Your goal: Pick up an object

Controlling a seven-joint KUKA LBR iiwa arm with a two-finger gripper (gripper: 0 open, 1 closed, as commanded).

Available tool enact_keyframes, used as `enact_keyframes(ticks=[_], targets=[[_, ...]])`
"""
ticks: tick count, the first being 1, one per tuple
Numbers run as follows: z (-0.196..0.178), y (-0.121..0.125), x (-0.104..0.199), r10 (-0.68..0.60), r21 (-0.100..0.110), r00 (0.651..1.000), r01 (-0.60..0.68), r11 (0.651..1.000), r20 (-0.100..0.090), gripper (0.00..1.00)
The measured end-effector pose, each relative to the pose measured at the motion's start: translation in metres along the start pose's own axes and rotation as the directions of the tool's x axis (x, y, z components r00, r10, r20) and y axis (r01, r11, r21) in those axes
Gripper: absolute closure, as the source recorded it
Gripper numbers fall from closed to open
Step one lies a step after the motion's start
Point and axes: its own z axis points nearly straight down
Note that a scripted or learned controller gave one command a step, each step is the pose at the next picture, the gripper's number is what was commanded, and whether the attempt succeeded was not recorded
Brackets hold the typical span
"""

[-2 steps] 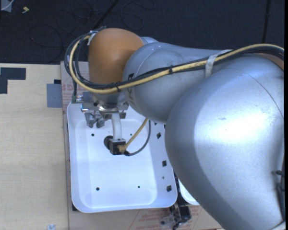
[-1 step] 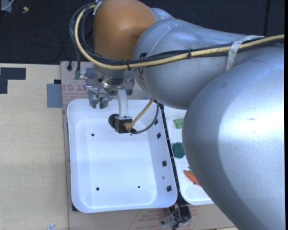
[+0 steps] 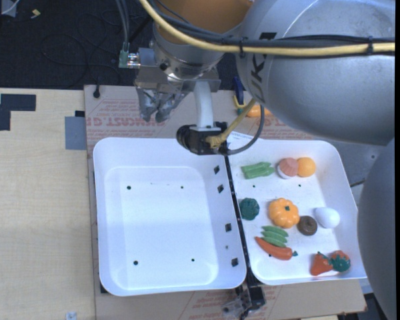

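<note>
Arm: big grey rounded KUKA arm body with orange band (image 3: 320, 52) looms closest to the lens, filling the upper right, a yellow cable running across it
Gripper: grey two-finger gripper (image 3: 159, 109) hangs above the cardboard just beyond the far edge of the left bin, tips pointing down
Fingers: nothing between them; whether they stand wide or narrow, I cannot tell
Left bin: shallow white plastic bin (image 3: 113, 179) lies just below the fingertips, toward the viewer
Right bin: second shallow white plastic bin (image 3: 340, 179) sits to the right of the fingers, well apart from them, and holds all the toys
Nearest toys to fingers: green ridged toy vegetable (image 3: 257, 171), pink-and-white round toy (image 3: 288, 167) touching a small orange ball (image 3: 307, 167)
Middle toys: dark green leafy lump (image 3: 249, 209), orange toy pumpkin (image 3: 283, 213), brown ring-shaped doughnut toy (image 3: 307, 226) beside a white egg (image 3: 327, 217)
Farthest toys from fingers: green pea pod (image 3: 275, 235) against an orange carrot (image 3: 273, 248), and a red-and-green strawberry-like toy (image 3: 330, 262) at the corner
</note>
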Motion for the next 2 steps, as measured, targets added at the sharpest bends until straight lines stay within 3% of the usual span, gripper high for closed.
enact_keyframes(ticks=[1,2], targets=[[-0.056,0.012,0.002,-0.003,0.011,1.000,0.002,1.000,0.006,1.00],[-0.111,0.006,0.001,-0.001,0.010,1.000,0.001,1.000,0.005,1.00]])
